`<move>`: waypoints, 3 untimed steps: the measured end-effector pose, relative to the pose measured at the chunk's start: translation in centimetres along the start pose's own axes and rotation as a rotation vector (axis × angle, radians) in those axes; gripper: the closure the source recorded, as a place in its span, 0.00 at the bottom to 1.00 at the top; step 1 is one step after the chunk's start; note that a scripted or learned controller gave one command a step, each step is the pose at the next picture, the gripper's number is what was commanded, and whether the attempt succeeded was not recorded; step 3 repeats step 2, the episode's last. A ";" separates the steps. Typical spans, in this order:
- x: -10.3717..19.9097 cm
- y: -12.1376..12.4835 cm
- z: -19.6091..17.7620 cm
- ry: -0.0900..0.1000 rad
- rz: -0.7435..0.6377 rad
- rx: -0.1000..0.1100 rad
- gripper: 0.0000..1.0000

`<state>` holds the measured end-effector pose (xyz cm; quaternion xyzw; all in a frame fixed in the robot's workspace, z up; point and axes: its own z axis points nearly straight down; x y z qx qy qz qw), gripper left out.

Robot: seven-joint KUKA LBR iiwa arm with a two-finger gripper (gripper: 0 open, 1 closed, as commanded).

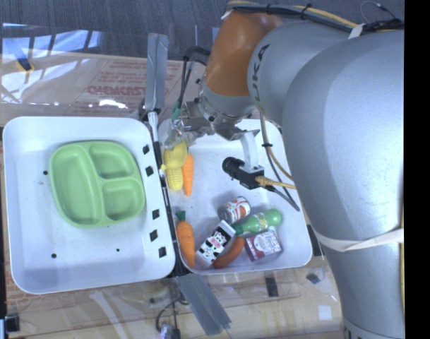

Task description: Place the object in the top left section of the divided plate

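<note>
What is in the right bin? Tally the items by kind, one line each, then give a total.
Corn cob: 1
Carrots: 2, one beside the corn and one at the bin's left wall
Can: 1
Green bottle: 1
Cow-print carton: 1
Sausage: 1
Red carton: 1
Total: 8

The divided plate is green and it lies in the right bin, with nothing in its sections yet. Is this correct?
Not quite: the bin is wrong. The camera view shows the green divided plate lying in the left bin, not the right one. The rest stands: it is green, and nothing lies in its sections yet. The right bin holds the toy foods, such as the corn and the milk carton.
</note>
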<state>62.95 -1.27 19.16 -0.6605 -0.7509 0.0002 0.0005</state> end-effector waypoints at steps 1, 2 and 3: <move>8.2 3.7 0.0 0.000 0.034 0.001 1.00; 8.2 3.7 0.0 -0.001 0.034 0.002 0.00; 8.2 3.7 0.0 -0.001 0.034 0.002 0.00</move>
